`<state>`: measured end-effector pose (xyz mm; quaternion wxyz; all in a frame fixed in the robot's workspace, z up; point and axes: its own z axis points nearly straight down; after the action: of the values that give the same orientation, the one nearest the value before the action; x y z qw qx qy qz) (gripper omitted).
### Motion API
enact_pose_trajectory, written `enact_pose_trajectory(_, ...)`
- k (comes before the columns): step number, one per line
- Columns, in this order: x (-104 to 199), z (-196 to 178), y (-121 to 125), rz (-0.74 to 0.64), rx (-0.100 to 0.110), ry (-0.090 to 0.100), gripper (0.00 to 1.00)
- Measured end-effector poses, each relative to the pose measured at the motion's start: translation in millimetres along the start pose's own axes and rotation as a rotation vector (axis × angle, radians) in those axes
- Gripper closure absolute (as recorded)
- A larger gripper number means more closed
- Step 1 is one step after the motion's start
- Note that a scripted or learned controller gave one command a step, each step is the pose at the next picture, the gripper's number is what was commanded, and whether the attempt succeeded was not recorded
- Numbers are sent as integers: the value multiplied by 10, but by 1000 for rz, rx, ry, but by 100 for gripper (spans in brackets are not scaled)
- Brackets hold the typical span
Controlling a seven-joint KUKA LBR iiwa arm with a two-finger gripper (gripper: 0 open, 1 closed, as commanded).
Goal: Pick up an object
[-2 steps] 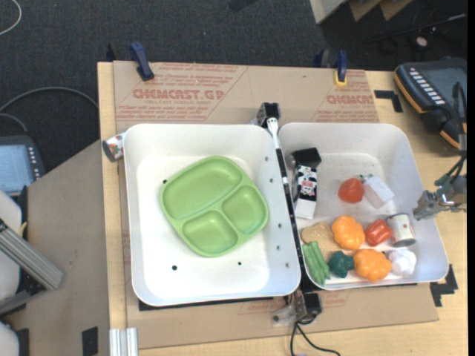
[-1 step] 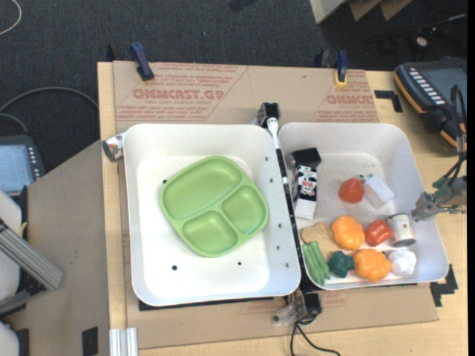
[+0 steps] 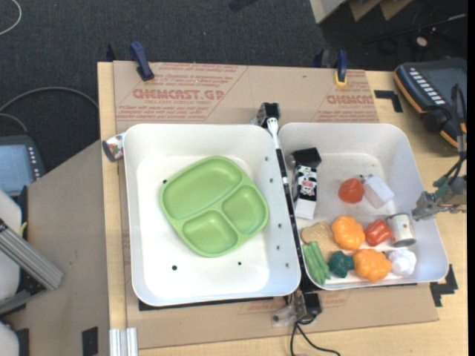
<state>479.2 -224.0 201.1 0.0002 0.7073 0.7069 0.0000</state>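
Camera view has my end effector (image 3: 429,206) way over at the right edge of the frame, hanging just past the right rim of the right bin (image 3: 338,132). Honestly can't tell from this angle whether it's released or clenched, too small and blurry, and nothing visible in it.

All the pickable stuff sits in that right bin, mostly bunched in its lower half: a red tomato-looking piece (image 3: 351,190), an orange pepper (image 3: 347,233), a second orange piece (image 3: 372,265), a small red pepper (image 3: 378,232), a little metal can (image 3: 402,229) lying on its side, something green and leafy (image 3: 315,262), a dark green bit (image 3: 341,263), and a black-and-white carton (image 3: 306,183) up against the left wall. The left bin (image 3: 141,199) just has a green divided plate (image 3: 214,206).

My take on doing this right: go for something with free space around it. The tomato looks best, since it sits a bit apart from the cluster. The can is nearest me but it's touching the red pepper and would probably roll. I'd come straight down, centred on the piece, and avoid the packed lower corner where I'd likely nudge neighbours instead of gripping anything.
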Motion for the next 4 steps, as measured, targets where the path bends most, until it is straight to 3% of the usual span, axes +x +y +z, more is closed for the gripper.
enact_pose_trajectory(4, 3, 2, -2, 0, 2, 1, 100)
